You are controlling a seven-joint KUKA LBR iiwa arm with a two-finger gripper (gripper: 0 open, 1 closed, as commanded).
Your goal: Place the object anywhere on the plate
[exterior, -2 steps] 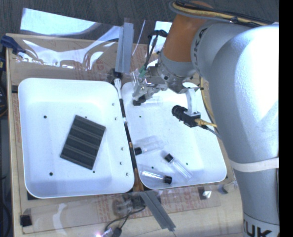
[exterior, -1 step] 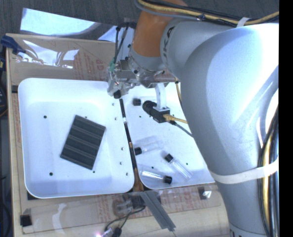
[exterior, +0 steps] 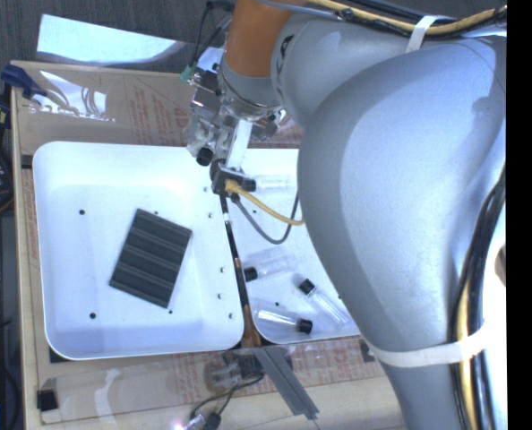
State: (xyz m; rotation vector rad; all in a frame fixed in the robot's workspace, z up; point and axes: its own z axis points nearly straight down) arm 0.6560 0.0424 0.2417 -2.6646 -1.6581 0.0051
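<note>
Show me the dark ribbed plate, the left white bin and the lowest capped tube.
dark ribbed plate (exterior: 151, 258), camera view, centre of its ribbed top.
left white bin (exterior: 69, 179), camera view, bare floor near its upper left corner.
lowest capped tube (exterior: 284, 320), camera view, middle of its clear body.

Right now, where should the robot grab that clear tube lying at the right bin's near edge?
Mid-body, from straight above. The capped tube lies flat in the right bin, so squeeze across its narrow clear barrel, not on the black cap.

A robotics lab: a large grey industrial arm (exterior: 409, 195) leans over a plywood table (exterior: 141, 115) carrying two shallow white plastic bins (exterior: 78, 177), with clear black-capped sample tubes (exterior: 284, 319) in one.
</note>
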